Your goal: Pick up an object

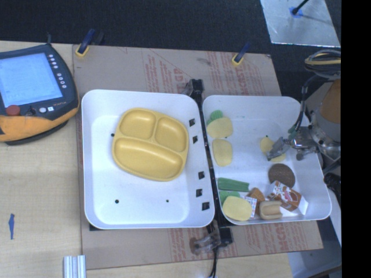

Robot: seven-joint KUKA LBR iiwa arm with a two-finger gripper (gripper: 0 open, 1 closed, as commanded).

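My gripper hangs low over the right side of the right bin, reaching in from the right edge. It is right next to a small yellow piece; whether it touches the piece is unclear. Just below it lies a brown disc. Two pale yellow pieces and a green piece lie along the bin's left wall. At the bin's front sit a green bean-like piece, a yellow piece, a tan piece and red-and-white packets.
The left bin holds a yellow divided plate. A teach pendant lies on the bench at the far left. Black clips run along the seam between the bins.
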